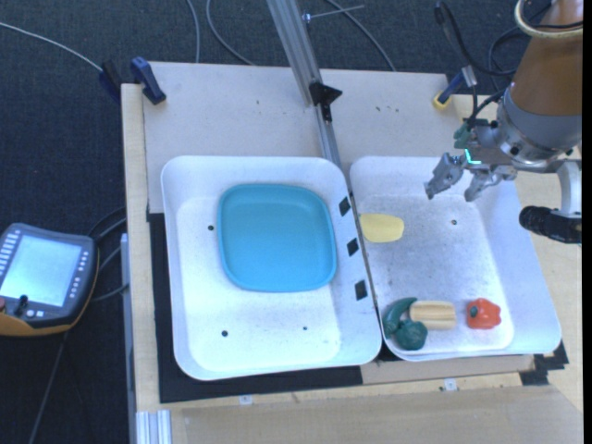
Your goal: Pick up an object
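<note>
My gripper (458, 182) hangs over the far part of the right bin (518, 248), open, with nothing between its fingers. A pale yellow lump (381, 228) lies at the bin's left wall, well left of the gripper. Along the bin's near edge lie a dark green vegetable (404, 324), a tan cylinder (433, 314) and a red tomato-like piece (482, 314), all far below the gripper in the view.
The left bin (185, 276) holds a square teal plate (276, 236). A metal bar (296, 40) slants down to the gap between the bins. A handheld pendant (42, 276) lies off the bench at the left. Cables run across the floor behind.
</note>
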